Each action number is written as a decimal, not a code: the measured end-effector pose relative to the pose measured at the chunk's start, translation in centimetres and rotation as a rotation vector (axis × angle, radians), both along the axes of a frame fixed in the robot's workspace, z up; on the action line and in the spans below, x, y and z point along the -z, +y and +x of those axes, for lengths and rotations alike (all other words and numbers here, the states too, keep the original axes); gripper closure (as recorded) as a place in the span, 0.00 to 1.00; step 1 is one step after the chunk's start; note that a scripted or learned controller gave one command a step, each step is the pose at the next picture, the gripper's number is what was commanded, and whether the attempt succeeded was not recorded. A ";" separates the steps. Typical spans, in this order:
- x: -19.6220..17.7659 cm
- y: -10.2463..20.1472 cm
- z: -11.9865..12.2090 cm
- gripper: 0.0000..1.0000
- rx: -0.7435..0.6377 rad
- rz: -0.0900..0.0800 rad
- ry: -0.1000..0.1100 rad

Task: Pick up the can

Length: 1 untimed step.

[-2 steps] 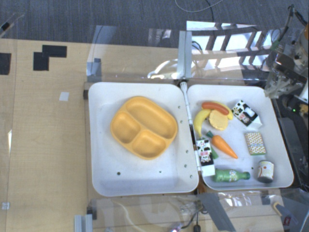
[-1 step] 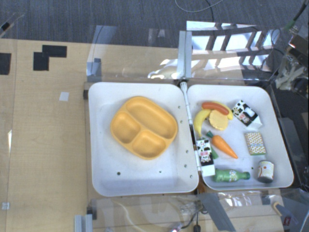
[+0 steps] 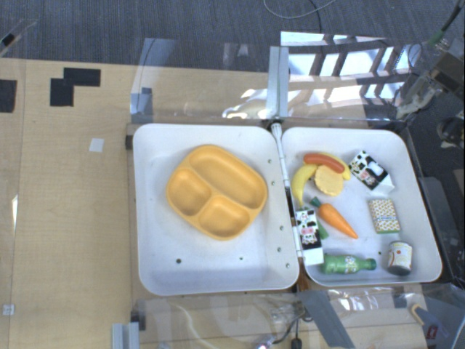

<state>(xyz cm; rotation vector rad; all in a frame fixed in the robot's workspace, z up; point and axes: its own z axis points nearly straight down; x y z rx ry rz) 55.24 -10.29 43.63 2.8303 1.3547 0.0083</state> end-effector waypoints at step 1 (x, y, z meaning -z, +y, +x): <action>0.1 5.4 -5.2 0.00 0.376 0.004 0.002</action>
